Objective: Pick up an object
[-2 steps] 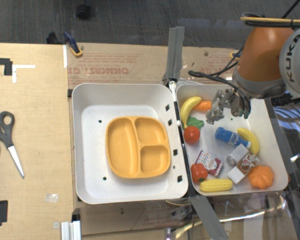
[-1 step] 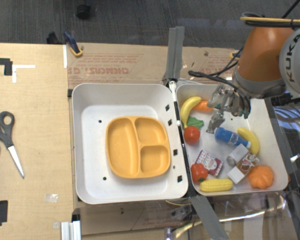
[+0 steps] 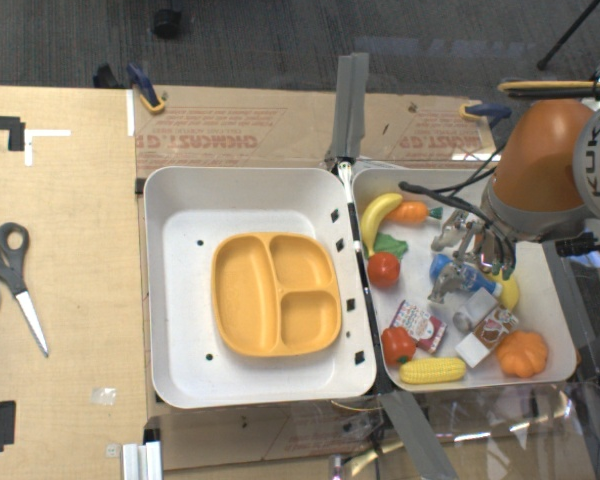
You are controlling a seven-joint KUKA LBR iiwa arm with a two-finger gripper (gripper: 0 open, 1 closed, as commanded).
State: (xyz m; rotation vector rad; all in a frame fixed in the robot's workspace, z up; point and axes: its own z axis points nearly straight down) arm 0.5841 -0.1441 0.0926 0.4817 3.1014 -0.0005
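glossy curved banana (image 3: pixel 378 218), rounded tomato (image 3: pixel 384 269)

Floor up top is dark grey carpet (image 3: pixel 280 18), with a small black round thing (image 3: pixel 166 22) sitting on it. The bench is light plywood (image 3: pixel 60 268), and a sheet of brown cardboard (image 3: pixel 240 128) with mirrored red print lies under the bin area. Blue clamps (image 3: pixel 145 86) pinch the cardboard's back edge. Scissors (image 3: pixel 18 278) with grey handles lie on the plywood at the left, near some black tape marks (image 3: pixel 5 128). A grey tape strip (image 3: pixel 350 103) runs up the middle. Lighting's even, with no harsh shadows.
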